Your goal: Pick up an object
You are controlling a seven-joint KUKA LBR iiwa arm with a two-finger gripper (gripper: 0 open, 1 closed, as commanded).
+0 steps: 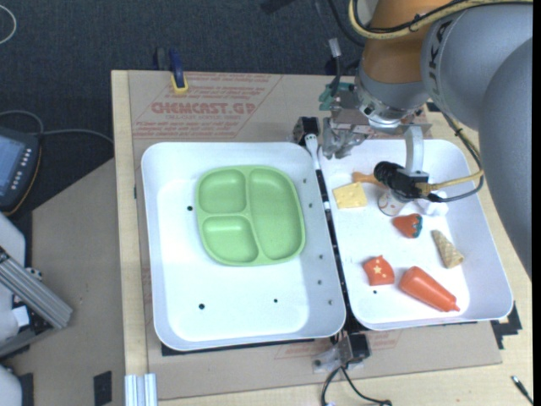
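Observation:
My gripper (336,145) hangs over the far left corner of the right bin (482,227), close to the wall between the two bins. Just in front of it lie a yellow cheese wedge (350,195) and a small orange piece (363,177). Further toward the front are a red strawberry (407,224), a tan cone-shaped piece (447,249), a red pepper chunk (379,271) and an orange carrot (428,288). I see nothing between the gripper's tips.
The left bin (169,252) holds a green divided plate (250,215). A brown board (203,104) lies under both bins. The arm's grey body and orange band (414,24) loom over the right bin's far side.

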